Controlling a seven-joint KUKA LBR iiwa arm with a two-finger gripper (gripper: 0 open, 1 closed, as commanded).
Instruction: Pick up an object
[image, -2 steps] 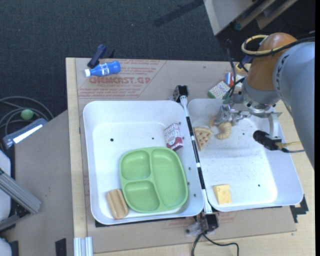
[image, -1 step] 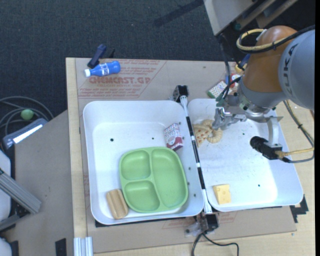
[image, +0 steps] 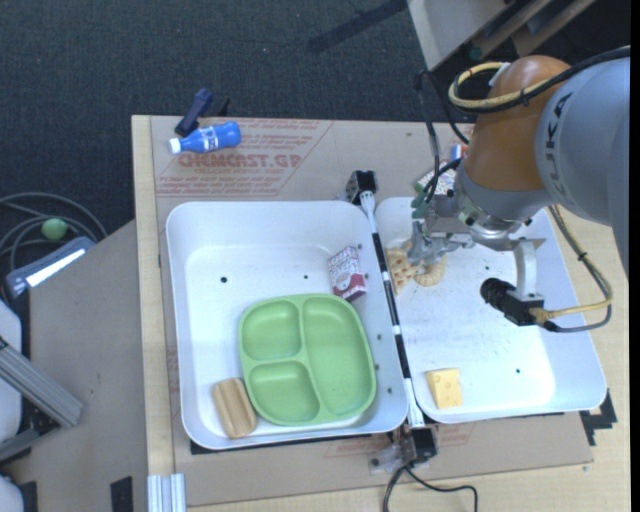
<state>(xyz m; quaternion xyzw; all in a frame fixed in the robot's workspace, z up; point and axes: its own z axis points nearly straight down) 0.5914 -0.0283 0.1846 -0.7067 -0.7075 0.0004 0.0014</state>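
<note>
Grey gripper (image: 428, 243) lowered into right white bin (image: 520, 395), just above tan waffle-patterned cracker (image: 400, 268) near left wall; finger spread impossible to tell. Yellow cheese-like block (image: 445, 387) near front edge.

Arm (image: 590, 120): smooth grey rounded casing w/ dark lettering, part of the maker's name readable near the wrist end. Orange band (image: 515, 125) sits above the wrist, glossy, bulbous. Yellow cable (image: 478, 85) loops over the top of the orange part; thin black cable (image: 432, 120) hangs beside it. Below that a silver metal wrist block, then the gripper (image: 432, 250), grey metal, small. A black cylinder unit (image: 508, 300) juts off on a pale bracket, w/ a black-and-yellow lead (image: 580, 315) curling away from it.
</note>
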